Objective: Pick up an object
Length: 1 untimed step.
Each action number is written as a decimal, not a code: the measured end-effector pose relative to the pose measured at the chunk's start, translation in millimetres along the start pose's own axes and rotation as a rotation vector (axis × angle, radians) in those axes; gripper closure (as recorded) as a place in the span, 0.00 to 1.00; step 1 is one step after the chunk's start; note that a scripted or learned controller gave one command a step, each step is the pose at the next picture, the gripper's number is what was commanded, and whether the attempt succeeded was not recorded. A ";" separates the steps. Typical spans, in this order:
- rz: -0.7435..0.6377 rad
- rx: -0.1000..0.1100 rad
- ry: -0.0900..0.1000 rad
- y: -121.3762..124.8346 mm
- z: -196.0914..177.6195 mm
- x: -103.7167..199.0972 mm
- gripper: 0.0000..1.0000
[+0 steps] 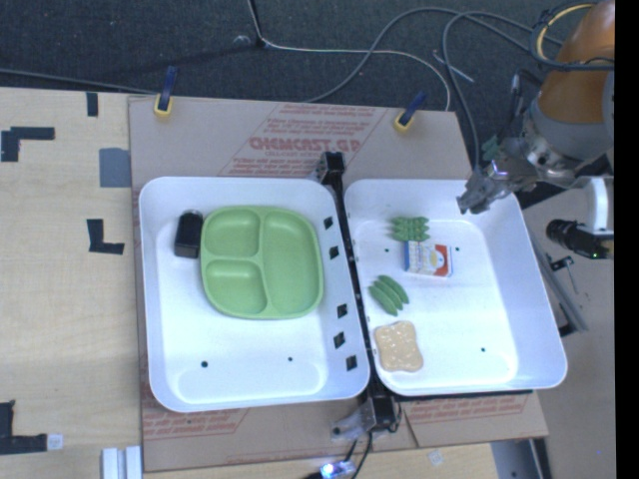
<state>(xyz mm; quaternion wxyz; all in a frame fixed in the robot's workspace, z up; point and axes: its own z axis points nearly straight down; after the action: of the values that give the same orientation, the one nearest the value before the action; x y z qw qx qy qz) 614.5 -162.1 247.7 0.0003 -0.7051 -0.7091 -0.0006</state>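
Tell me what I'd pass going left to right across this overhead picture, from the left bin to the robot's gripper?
Black block → green divided plate → green pea pod → small milk carton → gripper.

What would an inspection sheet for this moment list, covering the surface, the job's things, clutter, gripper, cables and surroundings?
Surface: two white bins, left bin and right bin, on cardboard sheet.
Job's things: right bin holds green toy, small carton, pea pod, tan slice; left bin holds green divided plate, black block.
Clutter: nothing seen.
Gripper: gripper over the right bin's far right corner, nothing between its fingers.
Cables: cables across dark floor.
Surroundings: two clamps on the cardboard.
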 end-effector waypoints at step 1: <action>-0.001 0.000 0.001 -7.2 -6.6 54.3 1.00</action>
<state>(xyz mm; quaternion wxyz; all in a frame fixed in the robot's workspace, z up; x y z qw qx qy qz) 607.0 -107.8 254.3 0.0006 -0.7048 -0.7094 -0.0007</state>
